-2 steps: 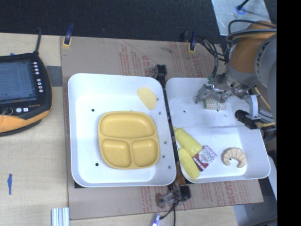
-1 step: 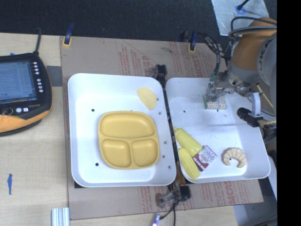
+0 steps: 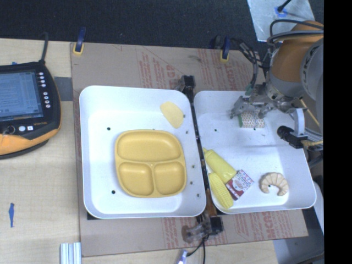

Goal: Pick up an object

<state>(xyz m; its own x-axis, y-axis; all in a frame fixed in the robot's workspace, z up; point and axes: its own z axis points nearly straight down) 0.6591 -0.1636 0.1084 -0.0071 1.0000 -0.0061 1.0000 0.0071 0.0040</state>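
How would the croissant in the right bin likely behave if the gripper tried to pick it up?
The croissant looks like a small toy, so it is probably light. Its curved, ridged shape may give the fingers purchase across the middle, but the tapered ends could slip out. It lies flat and apart from the corn, so it seems unlikely to roll.

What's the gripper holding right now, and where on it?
Cannot tell. The gripper sits right over a small speckled object in the right bin, but a grasp isn't visible.

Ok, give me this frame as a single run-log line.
gripper: over right bin far end, at a small patterned object | grasp: unclear | corn cobs, packet, croissant: untouched
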